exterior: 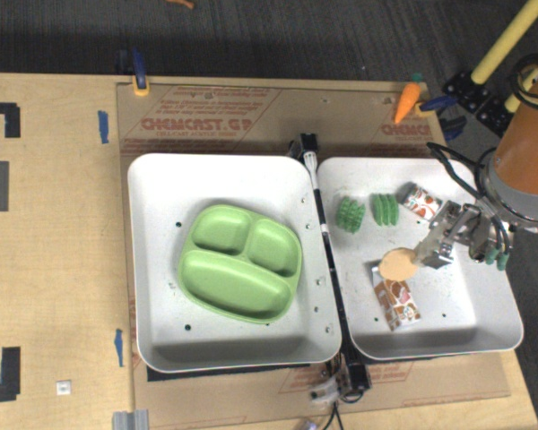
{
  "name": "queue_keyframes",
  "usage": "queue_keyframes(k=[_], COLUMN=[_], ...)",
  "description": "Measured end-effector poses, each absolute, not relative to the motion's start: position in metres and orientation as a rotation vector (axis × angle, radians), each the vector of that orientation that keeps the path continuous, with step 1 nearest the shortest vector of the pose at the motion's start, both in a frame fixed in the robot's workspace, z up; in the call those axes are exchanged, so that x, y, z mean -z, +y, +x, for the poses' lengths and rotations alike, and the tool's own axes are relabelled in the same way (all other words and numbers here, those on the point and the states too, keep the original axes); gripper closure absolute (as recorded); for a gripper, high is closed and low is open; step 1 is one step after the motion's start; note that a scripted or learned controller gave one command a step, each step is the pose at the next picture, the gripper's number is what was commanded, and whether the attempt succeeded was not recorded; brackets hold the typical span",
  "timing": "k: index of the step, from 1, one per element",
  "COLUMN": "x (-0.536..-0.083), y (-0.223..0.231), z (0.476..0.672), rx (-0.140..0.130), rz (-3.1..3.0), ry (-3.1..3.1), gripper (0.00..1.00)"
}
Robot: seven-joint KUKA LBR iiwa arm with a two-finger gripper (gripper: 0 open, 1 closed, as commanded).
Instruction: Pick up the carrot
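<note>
A: Two white bins [152, 330] on the table [54, 240], but the carrot [407, 102] lies outside them, on the board behind the right bin.

B: Yep. Looks light, rigid, smooth plastic; I'd pinch mid-body. Gripper [438, 245] hangs over the right bin, can't tell its state.

A pale wooden bench [54, 267] fills most of the view, with black tape marks [2, 119] and short blue tape strips [103, 125] on its left part. A brown cardboard sheet [215, 115] lies on it under 2 white bins [152, 330]. Beyond the bench's far edge runs dark grey carpet [278, 16]. Light is even.
</note>
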State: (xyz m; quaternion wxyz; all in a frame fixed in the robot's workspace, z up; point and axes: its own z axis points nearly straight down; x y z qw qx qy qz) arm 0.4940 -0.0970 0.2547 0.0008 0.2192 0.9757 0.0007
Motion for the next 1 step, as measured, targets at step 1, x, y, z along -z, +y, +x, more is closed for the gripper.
queue_keyframes(k=[1], x=[-0.2344], y=[-0.1363], z=[0.4802], rx=[0.000], rz=[0.185], ry=[3.134], gripper=[1.00])
